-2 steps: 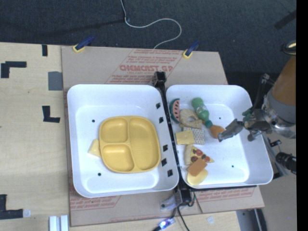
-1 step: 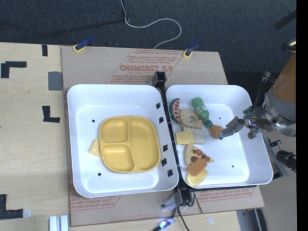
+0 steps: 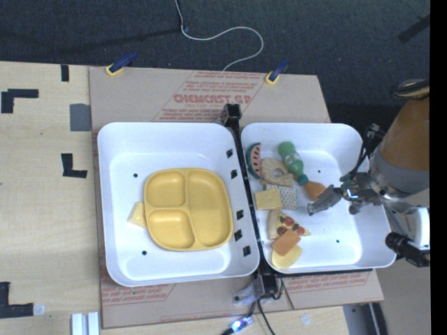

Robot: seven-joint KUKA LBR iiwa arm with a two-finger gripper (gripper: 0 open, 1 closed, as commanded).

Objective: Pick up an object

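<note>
Orange toy carrot lies just left of the gripper in the right bin, w/ its long axis running up-left to down-right, so the near end points roughly at the fingertips. Gripper tips sit low over the bin floor, just below-right of that carrot; whether the fingers are spread or closed I can't tell, too dark and small, and nothing shows between them. Only one arm, reaching in from the right, so the cluster along the bin's left side is the closest pick. Count, approx: 1 carrot, 1 green bottle-like toy, 1 watermelon slice, 1 cheese square, 1 pizza-like slice, plus a few pale food bits I can't separate. Left bin holds 1 yellow divided plate and 1 yellow wedge tucked at its left edge. 2 bins total.
</note>
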